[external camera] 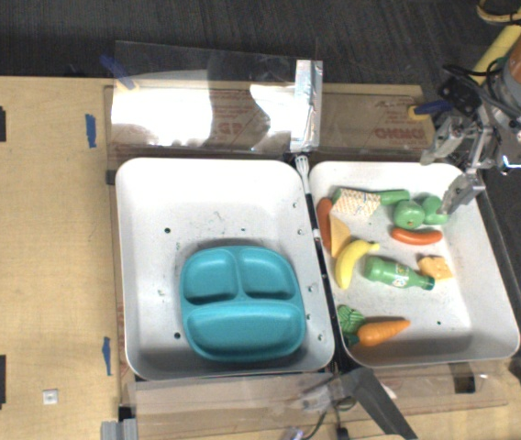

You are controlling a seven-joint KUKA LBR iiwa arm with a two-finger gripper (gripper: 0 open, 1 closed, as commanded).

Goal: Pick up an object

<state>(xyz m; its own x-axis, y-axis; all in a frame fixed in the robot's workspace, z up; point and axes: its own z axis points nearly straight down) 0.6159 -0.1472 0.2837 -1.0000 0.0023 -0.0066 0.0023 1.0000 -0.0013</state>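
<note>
Two shallow white bins sat side by side on the desk (31, 246). The left bin (150, 200) held one teal divided tray (240, 302). The right bin (481, 310) held the toy food: one yellow banana (352, 258), one green bottle (398, 274), one carrot with a green top (377, 331), one red-orange chilli or sausage shape (416, 236), one green pepper-like piece (414, 213), one pale speckled wedge (356, 203), one small orange chunk (436, 267) and one orange strip (325, 223) against the bin's left wall.

The food pieces looked like small glossy plastic, brightly coloured, lying loose and close together in the upper half of that bin, apart from the carrot.

The end effector (462, 189) hung over the upper right part of the right bin, its metal fingers pointing down toward the floor of the bin. The green pepper-like piece lay just to its left, and the red-orange piece lay below and to its left. The bottle and the banana lay farther off down-left, and the carrot farthest. Nothing sat between its fingers; whether they were spread or closed could not be told.
</note>
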